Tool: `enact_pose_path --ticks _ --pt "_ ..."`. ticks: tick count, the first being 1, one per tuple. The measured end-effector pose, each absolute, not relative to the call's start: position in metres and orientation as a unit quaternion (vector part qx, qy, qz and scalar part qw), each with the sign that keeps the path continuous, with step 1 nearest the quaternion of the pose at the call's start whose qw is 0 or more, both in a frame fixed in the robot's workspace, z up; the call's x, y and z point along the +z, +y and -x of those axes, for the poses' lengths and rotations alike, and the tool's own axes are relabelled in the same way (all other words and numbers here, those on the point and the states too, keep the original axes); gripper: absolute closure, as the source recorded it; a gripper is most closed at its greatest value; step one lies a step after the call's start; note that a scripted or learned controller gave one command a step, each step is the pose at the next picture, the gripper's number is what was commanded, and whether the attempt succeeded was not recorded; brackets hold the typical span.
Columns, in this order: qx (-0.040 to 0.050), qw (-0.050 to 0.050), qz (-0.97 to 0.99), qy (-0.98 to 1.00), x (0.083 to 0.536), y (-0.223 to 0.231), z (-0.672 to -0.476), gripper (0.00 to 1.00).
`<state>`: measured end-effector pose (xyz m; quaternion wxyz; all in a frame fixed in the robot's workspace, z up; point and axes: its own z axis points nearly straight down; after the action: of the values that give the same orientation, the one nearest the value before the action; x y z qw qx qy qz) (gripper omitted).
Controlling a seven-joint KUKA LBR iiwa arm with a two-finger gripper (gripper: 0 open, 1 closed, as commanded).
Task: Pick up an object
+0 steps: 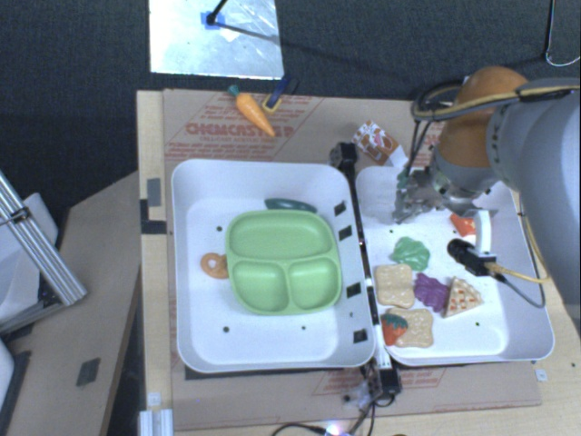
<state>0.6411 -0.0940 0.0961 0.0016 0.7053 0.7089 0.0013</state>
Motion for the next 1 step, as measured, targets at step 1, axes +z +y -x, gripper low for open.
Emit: enact_pose_path --ticks 1 --pt "0.0017 0.002 -0.706 0.709 0.1586 -0.0969 -0.6468 1.00"
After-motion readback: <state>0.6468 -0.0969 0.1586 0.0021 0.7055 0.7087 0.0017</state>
